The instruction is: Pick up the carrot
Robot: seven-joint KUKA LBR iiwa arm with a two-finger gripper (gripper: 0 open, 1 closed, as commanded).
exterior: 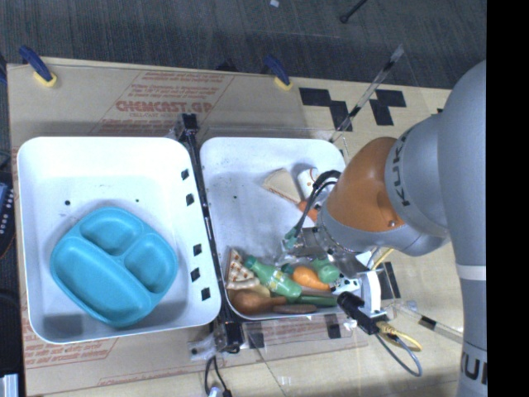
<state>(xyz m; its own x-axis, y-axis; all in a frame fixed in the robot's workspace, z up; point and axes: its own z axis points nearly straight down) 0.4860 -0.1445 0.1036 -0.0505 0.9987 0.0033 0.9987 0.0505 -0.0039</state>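
On the cardboard-covered table (124, 98), in the near corner of the right-hand shallow white bin (248, 172), the small orange carrot (309, 278) lies among green and brown toy foods, long axis roughly left-right, directly below the arm's hand (314, 251), whose grip I cannot tell.
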